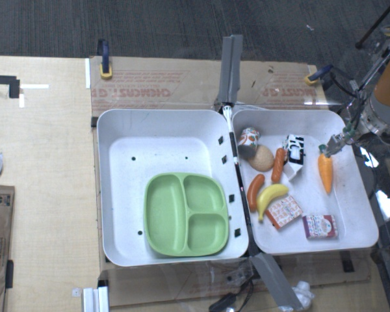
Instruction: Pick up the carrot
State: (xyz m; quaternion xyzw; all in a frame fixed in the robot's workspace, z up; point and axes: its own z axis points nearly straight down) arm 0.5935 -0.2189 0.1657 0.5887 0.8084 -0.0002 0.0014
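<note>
The carrot, orange with a small green top, lies in the right bin near its right wall, tip pointing toward the front. My gripper reaches in from the right edge. Its tip is right at the carrot's green end, just above and to the right of it. Whether it touches the carrot is not clear.
Left of the carrot lie a black-and-white carton, two orange-red sausage-like pieces, a potato, a small can, a banana and two red packets. The left bin holds a green divided plate.
</note>
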